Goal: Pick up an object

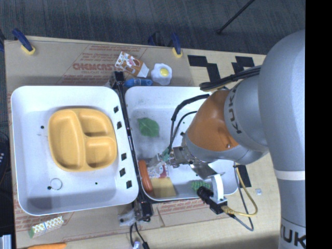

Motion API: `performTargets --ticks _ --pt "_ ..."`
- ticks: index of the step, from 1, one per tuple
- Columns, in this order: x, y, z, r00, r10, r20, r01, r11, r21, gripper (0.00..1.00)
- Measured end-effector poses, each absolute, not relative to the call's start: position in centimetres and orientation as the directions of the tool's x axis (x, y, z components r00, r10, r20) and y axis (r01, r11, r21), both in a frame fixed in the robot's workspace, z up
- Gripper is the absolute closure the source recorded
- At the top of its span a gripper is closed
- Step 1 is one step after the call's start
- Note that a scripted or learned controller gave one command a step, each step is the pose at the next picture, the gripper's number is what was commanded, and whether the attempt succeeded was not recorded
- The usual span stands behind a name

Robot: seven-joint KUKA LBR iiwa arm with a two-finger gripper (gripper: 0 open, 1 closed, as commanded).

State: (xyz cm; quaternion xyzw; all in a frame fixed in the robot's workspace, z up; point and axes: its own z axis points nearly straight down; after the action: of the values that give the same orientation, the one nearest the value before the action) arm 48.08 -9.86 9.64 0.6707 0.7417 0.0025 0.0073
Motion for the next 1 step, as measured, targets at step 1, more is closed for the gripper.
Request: performTargets --ticks 1 --pt "48.08 -9.86 9.64 -0.1 0.995 -0.007 0.995 0.1 0.013 0.0"
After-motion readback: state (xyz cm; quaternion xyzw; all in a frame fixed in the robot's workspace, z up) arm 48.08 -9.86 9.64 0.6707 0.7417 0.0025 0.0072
